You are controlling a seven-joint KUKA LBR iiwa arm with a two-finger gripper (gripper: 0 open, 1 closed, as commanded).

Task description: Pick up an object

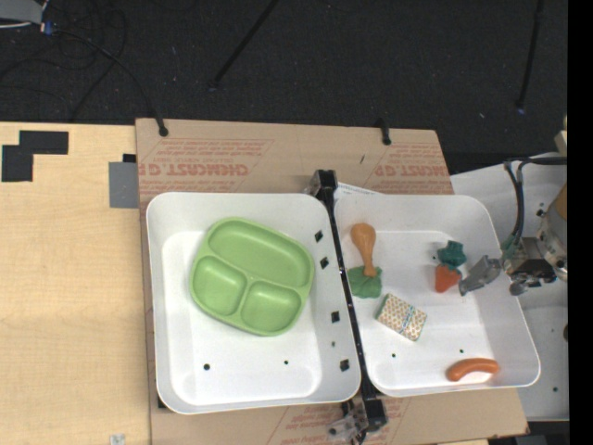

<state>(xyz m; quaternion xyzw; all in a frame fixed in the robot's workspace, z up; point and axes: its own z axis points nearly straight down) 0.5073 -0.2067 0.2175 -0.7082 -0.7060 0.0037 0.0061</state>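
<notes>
At three o'clock over the right bin [505, 248], the gripper [479, 274] reaches in low from the edge, its arm mostly out of frame; whether it is open or closed cannot be told. Its tip sits just beside the orange and teal toy [448, 267], at that toy's three o'clock, with nothing visibly held.
</notes>
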